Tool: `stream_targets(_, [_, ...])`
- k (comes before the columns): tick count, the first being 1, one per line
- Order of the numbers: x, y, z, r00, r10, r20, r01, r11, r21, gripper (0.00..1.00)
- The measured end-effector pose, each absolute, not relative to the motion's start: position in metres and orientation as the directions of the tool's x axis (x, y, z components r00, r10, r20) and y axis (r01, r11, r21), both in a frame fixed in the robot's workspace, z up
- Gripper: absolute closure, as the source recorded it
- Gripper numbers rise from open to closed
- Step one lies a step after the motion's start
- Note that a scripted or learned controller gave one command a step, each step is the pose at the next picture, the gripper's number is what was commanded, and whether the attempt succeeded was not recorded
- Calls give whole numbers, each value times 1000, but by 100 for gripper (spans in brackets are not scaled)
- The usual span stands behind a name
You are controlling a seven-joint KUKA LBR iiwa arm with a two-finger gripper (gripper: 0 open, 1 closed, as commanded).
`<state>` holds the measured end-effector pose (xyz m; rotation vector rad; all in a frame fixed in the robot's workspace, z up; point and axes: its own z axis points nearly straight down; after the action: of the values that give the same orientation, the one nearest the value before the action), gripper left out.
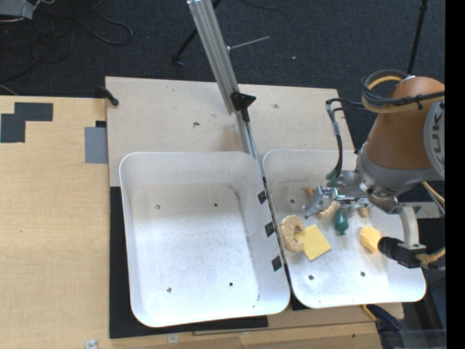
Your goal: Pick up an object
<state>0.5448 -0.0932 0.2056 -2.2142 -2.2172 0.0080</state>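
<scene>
Dark carpet surrounds your pale wooden bench (174, 118). Your gripper (328, 203) sits low in the right shallow white plastic bin (363, 289), jaw state impossible to tell. Just beside it lie a small green object (340, 224), a flat yellow square block (316, 243), a tan rounded piece (291, 232) and a yellow chunk (369, 238).

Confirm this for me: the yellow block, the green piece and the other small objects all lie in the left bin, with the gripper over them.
Not quite. The camera view shows the yellow block, the green piece and the other small objects in the right bin, not the left bin. The gripper is indeed over them.
</scene>
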Motion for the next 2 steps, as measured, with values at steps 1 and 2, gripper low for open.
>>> stream_targets(1, [546, -95, 208, 4, 1000, 1, 1000, -4, -3, 0])
stream_targets(2, [546, -93, 164, 2, 1000, 1, 1000, -1, -9, 0])
